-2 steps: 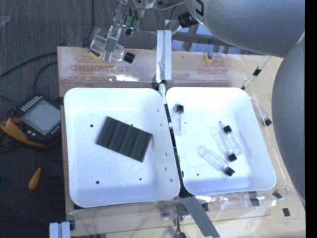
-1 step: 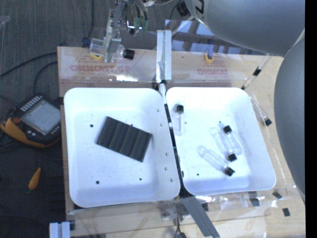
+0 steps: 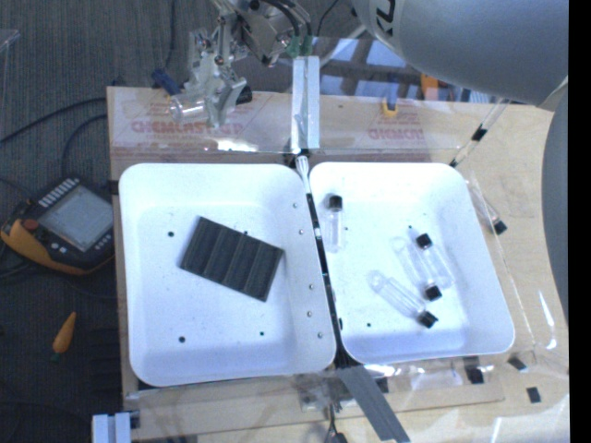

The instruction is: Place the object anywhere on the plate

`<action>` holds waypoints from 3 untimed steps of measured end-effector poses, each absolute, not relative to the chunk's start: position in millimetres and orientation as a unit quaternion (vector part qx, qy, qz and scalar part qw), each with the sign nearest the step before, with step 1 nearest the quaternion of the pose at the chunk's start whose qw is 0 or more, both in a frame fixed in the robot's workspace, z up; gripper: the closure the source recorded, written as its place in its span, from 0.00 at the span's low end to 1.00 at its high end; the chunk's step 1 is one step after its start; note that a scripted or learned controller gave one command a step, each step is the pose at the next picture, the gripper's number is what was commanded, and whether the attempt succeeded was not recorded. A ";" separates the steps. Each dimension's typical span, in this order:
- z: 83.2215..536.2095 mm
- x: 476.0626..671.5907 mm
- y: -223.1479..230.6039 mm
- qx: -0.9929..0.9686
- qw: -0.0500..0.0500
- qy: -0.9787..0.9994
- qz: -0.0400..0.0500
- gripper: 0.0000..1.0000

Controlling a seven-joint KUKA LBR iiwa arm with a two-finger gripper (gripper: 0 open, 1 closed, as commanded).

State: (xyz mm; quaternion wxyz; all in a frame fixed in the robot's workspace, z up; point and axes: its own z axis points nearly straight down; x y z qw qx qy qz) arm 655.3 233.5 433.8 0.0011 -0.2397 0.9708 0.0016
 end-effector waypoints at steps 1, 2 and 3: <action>345.2 543.4 233.8 -0.365 0.000 0.931 0.001 1.00; 342.4 607.3 228.4 -0.259 0.001 0.966 0.002 1.00; 360.0 661.2 233.5 -0.386 0.002 0.922 0.002 1.00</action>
